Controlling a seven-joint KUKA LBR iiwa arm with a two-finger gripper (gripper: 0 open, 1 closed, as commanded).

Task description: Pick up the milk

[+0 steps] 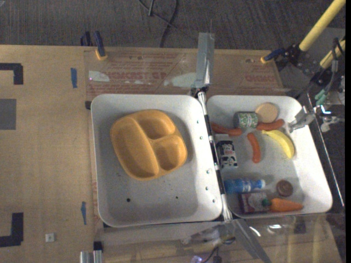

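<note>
The milk is a small carton with a black-and-white cow print. It lies at the left side of the right bin, close to the wall between the two bins. My gripper is at the upper right edge of that bin, well to the right of the milk, with a banana and sausages in between. Nothing shows in its grasp.
Around the milk lie a green can, three orange sausages, a water bottle, a red pouch, a carrot, a tan disc and a brown disc. The left bin holds a yellow divided plate.
</note>
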